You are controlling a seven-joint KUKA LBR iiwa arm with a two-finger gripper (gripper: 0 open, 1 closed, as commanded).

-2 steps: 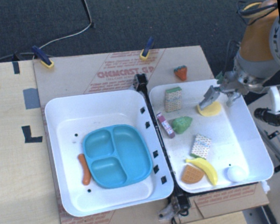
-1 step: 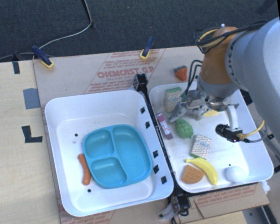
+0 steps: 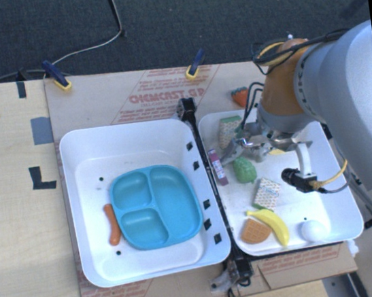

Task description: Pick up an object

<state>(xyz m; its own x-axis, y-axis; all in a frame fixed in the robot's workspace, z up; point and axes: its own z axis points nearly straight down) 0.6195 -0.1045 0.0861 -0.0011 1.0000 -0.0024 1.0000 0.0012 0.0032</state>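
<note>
While the arm reaches over the right bin (image 3: 351,221), its gripper (image 3: 240,149) hangs low above a green object (image 3: 245,169) lying just below it; whether anything is gripped cannot be told. A purple tube (image 3: 217,167) lies just to its left, a speckled block (image 3: 267,192) lower right, and a banana (image 3: 272,224) farther down. Well to the left, the other bin (image 3: 85,213) holds a blue divided plate (image 3: 156,206) and an orange carrot-like stick (image 3: 112,224).

The grey arm (image 3: 342,88) is cut off by the right edge, its wrist hides the two-finger gripper (image 3: 241,149) fingers' state, and it partly covers the patterned rectangular packet (image 3: 229,130) just behind the gripper.
</note>
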